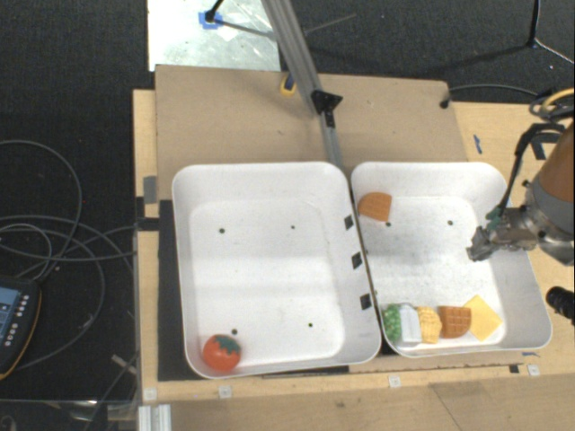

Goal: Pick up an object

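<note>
Two bins: left bin (260,187) holds a toy tomato (221,352); right bin (422,182) holds an orange bread slice (375,206) and a front-edge row of toy foods, ending in a yellow cheese wedge (483,317).
Gripper: gripper (479,245) sits over the right bin's right side, above the cheese wedge.
Progress: nothing lifted; choosing, descending and grasping all remain.
Unclear: grip state cannot be told; arm cut off at right.

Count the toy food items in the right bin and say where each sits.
5. A bread slice lies at the far left corner; along the near wall sit a green vegetable, corn, a waffle and cheese. The crowded row may hide more.
</note>
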Controlling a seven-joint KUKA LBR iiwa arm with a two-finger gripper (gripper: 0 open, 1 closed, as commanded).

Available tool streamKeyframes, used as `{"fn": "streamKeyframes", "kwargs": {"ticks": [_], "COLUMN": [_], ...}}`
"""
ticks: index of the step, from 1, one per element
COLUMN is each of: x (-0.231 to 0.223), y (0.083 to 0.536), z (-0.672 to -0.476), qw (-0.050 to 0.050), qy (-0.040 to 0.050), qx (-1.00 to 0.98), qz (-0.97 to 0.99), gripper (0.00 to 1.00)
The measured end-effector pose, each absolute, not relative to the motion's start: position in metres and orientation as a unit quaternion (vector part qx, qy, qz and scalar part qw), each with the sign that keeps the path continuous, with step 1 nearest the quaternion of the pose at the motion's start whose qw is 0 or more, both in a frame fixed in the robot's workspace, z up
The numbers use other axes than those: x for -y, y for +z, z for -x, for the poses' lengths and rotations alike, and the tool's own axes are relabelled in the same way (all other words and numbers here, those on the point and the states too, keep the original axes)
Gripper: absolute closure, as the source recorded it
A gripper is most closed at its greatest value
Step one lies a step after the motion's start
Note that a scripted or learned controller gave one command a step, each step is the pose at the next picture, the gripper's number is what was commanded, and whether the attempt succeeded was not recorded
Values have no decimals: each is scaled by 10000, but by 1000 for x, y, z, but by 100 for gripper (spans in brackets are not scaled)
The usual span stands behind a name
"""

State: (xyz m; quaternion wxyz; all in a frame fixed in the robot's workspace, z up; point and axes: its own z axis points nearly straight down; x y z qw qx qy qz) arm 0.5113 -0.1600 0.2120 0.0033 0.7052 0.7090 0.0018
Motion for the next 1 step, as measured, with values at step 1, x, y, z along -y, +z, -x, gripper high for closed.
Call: {"fn": "streamKeyframes", "kwargs": {"ticks": [1], "x": [112], "y": [210], "z": [-539], "qw": [13], "qy": [19], "qx": [-7108], "qz": [-7034], "gripper": [100]}}
